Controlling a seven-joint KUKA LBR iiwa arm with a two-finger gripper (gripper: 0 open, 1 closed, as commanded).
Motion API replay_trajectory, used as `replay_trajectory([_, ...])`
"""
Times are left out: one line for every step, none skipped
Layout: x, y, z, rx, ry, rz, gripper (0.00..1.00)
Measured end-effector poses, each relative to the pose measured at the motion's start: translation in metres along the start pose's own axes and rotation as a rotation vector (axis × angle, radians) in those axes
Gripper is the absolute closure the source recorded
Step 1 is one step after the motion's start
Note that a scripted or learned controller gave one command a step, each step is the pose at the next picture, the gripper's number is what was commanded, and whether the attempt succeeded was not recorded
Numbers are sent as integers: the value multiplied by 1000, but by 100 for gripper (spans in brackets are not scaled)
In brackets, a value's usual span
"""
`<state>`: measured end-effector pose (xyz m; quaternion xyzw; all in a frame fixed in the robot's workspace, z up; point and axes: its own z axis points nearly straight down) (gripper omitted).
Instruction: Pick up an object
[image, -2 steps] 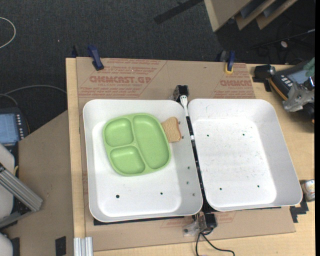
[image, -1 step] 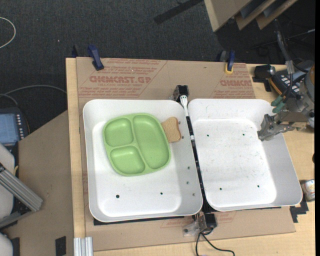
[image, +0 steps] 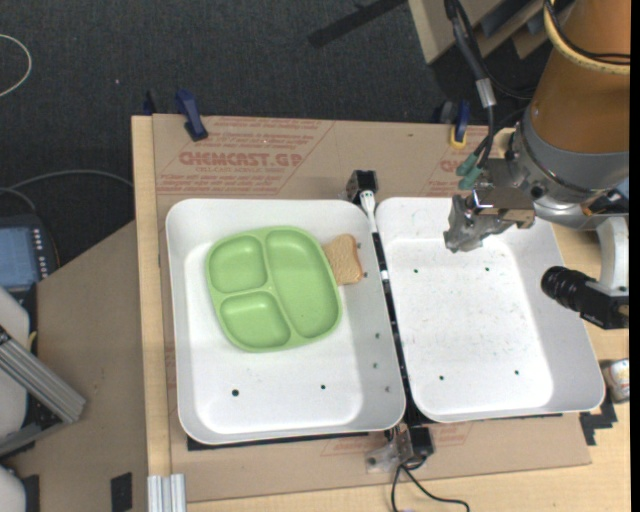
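Note:
A green divided plate (image: 272, 287) lies in the left bin (image: 200, 390), toward its back. A tan cracker-like piece (image: 345, 259) rests against the plate's right rim, near the divider between the bins. My gripper (image: 463, 238) hangs over the back edge of the right bin (image: 480, 370), well to the right of both objects. Nothing shows between its fingers, and from this angle I cannot make out how far apart they stand.
The two white bins sit side by side on a brown board (image: 240, 150). Blue clamps (image: 190, 115) hold the board's back edge. A black cylindrical part (image: 572, 288) juts in over the right bin's right rim.

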<state>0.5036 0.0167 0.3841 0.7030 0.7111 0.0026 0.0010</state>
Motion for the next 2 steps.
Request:
replay_trajectory([15,-26,35,12,-1,9,100])
replay_trajectory([84,-23,-28,-3,0,5,100])
